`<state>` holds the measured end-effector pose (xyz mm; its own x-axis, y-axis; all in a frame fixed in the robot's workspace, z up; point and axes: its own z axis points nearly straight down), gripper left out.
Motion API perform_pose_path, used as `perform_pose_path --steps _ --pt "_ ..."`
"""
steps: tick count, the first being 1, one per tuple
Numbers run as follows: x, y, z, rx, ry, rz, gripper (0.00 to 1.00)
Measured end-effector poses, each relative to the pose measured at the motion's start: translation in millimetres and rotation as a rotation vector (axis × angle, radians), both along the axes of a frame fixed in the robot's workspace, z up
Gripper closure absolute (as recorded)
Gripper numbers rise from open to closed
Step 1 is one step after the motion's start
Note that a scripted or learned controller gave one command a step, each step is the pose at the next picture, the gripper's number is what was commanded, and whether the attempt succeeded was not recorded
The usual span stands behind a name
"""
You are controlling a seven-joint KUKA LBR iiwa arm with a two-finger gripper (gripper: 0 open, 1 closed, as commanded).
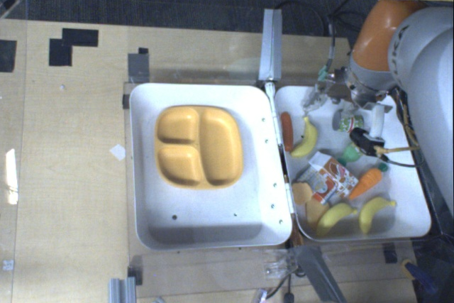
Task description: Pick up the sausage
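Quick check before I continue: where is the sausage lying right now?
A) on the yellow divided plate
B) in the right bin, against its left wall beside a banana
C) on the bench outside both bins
B: the sausage lies along the right bin's left wall, next to a banana.

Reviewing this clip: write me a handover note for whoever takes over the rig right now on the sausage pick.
Gripper: over the far part of the right bin, holding nothing visible.
Sausage: lies along the right bin's left wall, beside a banana, apart from the gripper.
Left bin: holds a yellow divided tray.
Done: arm is over the right bin.
Left: move to the sausage, grasp, lift.
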<state>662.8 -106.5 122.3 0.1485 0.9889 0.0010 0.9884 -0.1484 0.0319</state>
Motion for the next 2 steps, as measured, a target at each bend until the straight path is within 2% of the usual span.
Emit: perform_pose_path --steps 1,2 --pt "10 23 -31 0.001 0.019 0.043 0.00" --pt "8 -26 -34 0.004 0.023 -0.057 0.00"
